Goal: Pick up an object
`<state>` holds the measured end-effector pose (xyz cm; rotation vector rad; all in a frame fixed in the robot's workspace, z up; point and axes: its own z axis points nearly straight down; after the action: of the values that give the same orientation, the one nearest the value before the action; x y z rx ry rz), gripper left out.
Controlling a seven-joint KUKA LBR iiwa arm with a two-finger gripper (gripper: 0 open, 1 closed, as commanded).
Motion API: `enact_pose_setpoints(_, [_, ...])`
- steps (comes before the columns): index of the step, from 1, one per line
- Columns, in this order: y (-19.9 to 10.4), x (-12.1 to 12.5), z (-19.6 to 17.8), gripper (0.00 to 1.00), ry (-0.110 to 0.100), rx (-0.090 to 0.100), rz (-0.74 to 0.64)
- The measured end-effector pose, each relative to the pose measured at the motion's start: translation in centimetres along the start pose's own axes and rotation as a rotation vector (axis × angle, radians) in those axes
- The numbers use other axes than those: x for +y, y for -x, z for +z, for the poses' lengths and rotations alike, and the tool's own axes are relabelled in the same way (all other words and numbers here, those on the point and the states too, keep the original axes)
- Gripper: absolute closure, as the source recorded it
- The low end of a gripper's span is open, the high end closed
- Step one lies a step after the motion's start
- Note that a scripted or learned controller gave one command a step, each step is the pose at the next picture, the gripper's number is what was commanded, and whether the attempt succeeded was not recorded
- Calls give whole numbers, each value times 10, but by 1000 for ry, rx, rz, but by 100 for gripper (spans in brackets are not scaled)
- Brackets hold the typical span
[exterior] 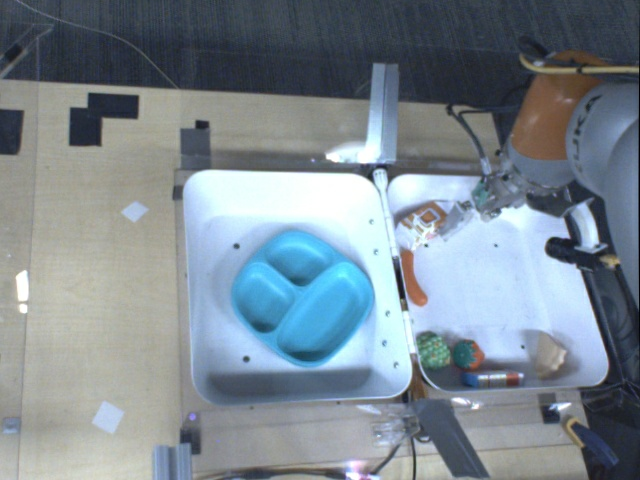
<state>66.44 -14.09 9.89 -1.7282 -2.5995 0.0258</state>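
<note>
Pale wood-grain worktop (90, 298) carries 2 shallow white bins side by side, with dark carpet beyond its far edge. Taking the metal divider post (384, 108) as landmark: the left bin (215, 218), on the post's near left, holds a glossy blue sectioned plastic tray (302, 296) with 3 rounded wells. The right bin (500, 298), on the post's near right, holds the candidates for picking. Closest to the post lies a small orange-and-white crinkled packet (425, 223), with a smooth orange carrot-shaped piece (412, 280) just nearer along the bin's wall. Farthest from the post, along the bin's near rim, sit a knobbly green ball (433, 349), a round orange-and-teal toy (467, 354), a slim marker-like stick (492, 378) and a beige lumpy shell shape (548, 352). The tool (470, 208) sits low beside the packet, right of the post; whether its fingers are spread or closed I cannot tell, and nothing is visibly held. Likely risks: the thin packet may slide or crumple away instead of lifting, and working this near the bin wall could end in a scrape or an empty close.
</note>
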Motion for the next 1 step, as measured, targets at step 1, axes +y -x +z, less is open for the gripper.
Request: enact_pose_setpoints(1, [-69, -63, 12, 0, 34, -13, -120])
